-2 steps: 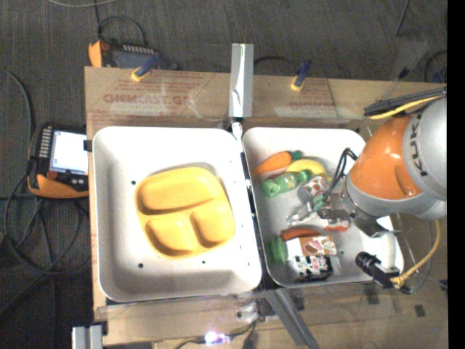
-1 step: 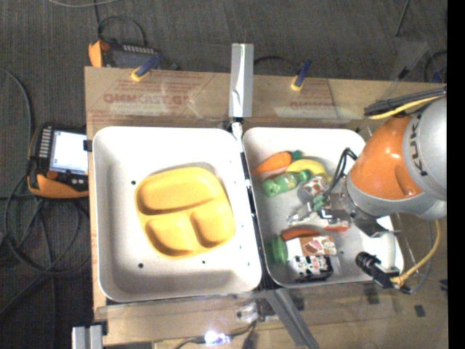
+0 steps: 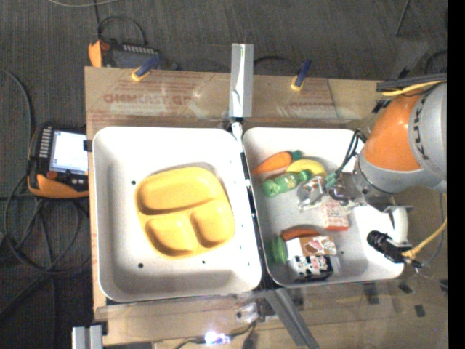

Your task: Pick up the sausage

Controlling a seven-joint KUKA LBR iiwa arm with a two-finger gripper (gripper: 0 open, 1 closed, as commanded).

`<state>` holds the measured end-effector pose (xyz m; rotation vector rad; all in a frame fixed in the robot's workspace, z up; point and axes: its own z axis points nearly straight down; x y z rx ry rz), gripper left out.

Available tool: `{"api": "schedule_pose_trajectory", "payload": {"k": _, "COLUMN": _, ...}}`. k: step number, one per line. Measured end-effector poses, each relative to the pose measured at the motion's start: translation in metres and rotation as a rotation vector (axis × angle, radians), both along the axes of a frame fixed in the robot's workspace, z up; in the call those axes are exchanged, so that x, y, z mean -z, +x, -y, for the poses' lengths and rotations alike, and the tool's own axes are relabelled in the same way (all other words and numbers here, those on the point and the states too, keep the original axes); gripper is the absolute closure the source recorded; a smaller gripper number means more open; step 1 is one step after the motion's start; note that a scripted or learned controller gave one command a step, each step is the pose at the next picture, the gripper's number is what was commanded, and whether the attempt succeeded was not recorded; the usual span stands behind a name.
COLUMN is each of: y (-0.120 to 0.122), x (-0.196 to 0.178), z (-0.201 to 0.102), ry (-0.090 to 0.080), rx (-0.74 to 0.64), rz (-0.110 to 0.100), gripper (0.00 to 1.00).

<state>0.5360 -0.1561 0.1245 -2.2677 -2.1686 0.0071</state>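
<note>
— Where is the sausage [image 3: 304, 233]?

— In the right bin [image 3: 363, 140], toward its front edge, lying flat just behind a small printed box [image 3: 314, 257], with a green piece [image 3: 276, 249] at its left end.

— And the gripper [image 3: 317, 191]?

— Above the middle of that bin, near a carrot [image 3: 275, 163], a banana [image 3: 305, 167] and a green bottle [image 3: 280, 186]. Its fingers are lost in clutter; I cannot tell their spread.

— How will it handle?

— Probably a light, smooth toy, apt to roll. Pinch across its middle, where the sides are clear of the box.
</note>
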Motion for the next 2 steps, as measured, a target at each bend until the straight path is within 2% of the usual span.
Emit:
{"api": "schedule_pose_trajectory", "payload": {"k": 1, "y": 0.013, "x": 0.031, "z": 0.048, "ry": 0.003, "rx": 0.086, "rz": 0.006, "gripper": 0.00}}
{"api": "schedule_pose_trajectory", "payload": {"k": 2, "y": -0.042, "x": 0.035, "z": -0.010, "ry": -0.006, "rx": 0.023, "rz": 0.019, "gripper": 0.00}}
